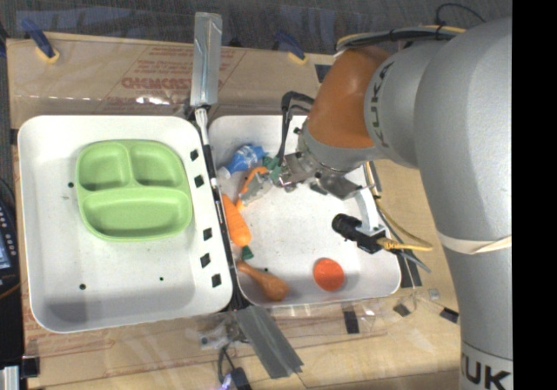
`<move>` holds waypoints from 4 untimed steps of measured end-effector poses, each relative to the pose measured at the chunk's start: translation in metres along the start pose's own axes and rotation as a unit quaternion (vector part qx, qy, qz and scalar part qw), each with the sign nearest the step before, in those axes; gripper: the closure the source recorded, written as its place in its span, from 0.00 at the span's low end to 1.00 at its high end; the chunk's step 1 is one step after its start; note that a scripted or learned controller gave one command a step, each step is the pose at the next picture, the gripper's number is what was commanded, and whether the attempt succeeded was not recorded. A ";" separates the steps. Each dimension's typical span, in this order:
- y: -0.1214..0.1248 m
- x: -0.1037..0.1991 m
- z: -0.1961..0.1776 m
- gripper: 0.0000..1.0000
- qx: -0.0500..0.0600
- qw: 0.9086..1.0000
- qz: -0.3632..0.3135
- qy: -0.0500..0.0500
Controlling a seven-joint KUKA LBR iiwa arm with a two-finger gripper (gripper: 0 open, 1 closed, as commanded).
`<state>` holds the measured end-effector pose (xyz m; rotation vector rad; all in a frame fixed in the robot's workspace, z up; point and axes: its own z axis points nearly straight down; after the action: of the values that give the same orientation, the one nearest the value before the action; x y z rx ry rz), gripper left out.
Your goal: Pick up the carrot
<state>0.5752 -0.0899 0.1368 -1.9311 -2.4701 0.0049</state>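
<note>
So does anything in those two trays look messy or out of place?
Nothing looks spilled or broken. The carrot lies against the right bin's left wall, and the gripper sits above it, over a crumpled blue-and-clear wrapper.

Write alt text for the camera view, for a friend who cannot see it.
A grey robot arm reaches from the right into the right white bin, its hand low near a blue item. An orange carrot lies along that bin's left wall, with an orange ball nearby. The left bin holds a green divided plate.
</note>
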 end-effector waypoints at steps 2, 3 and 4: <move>0.000 -0.001 -0.001 0.00 -0.001 1.000 0.000 0.000; -0.018 -0.004 0.040 0.00 -0.001 0.993 0.118 -0.001; -0.018 -0.003 0.031 1.00 0.000 0.993 0.116 0.000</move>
<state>0.5583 -0.0972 0.1059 -2.2054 -2.2303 0.0061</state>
